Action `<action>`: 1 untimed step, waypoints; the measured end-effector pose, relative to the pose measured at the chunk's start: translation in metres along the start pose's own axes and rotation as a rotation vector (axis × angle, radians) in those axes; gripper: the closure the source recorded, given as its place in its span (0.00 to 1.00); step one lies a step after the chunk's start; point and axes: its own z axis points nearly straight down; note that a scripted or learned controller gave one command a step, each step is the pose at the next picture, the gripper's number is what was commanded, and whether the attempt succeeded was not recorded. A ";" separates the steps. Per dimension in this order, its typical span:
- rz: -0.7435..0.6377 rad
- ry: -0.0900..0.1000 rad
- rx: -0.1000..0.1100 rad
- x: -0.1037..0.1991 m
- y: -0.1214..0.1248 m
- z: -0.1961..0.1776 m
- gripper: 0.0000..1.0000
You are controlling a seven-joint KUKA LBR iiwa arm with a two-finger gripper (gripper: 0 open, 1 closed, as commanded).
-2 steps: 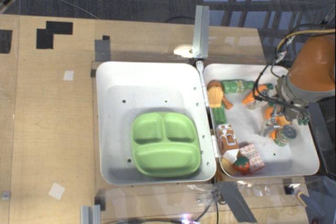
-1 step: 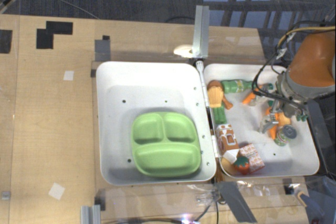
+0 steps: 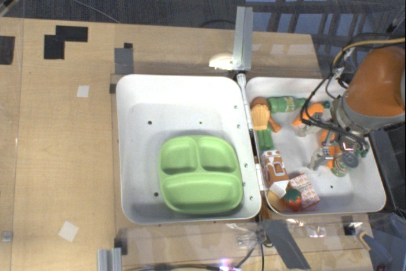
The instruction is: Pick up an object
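Note:
The right bin [image 3: 358, 192] holds several small objects. A green bottle [image 3: 285, 103] lies at its back, next to a tan brush-like piece [image 3: 260, 116] by the left wall. A brown and white carton [image 3: 275, 165] lies lower down. A red fruit [image 3: 292, 199] and a pinkish box [image 3: 306, 190] sit at the front. The grey arm with its orange band [image 3: 377, 82] reaches in from the right. My gripper [image 3: 325, 155] hangs low over the middle of the right bin, close to a small round can [image 3: 343, 165].
The left bin [image 3: 177, 101] holds a green divided plate [image 3: 200, 173] in its front half. A metal post [image 3: 243, 38] stands behind the wall shared by the bins. Orange bits [image 3: 316, 112] lie beside the arm's wrist. Cables run along the arm.

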 end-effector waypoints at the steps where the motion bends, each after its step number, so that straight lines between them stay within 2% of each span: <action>1: -0.039 0.003 -0.001 -0.064 -0.033 0.003 0.00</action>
